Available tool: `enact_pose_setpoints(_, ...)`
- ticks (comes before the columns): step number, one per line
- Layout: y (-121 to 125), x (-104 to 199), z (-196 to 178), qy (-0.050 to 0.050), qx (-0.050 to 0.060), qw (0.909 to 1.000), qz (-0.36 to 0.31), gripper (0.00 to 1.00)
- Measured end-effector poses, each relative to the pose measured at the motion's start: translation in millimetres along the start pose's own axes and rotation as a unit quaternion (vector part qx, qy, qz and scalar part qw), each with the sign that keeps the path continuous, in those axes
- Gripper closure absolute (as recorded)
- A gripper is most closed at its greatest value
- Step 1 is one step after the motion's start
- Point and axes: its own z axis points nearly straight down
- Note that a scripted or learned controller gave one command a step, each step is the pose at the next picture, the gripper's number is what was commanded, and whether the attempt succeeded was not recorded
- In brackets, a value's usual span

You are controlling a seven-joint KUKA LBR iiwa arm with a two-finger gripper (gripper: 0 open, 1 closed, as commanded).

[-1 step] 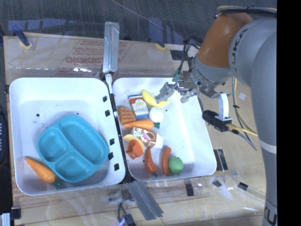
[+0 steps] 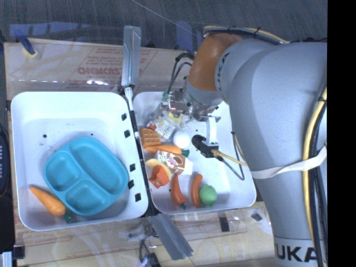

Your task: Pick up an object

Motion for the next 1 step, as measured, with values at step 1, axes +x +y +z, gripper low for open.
enact_pose_setpoints(1, 12.2, -7.6, 5.5, 0.000, -0.002, 0.9987, -0.051, 0.00)
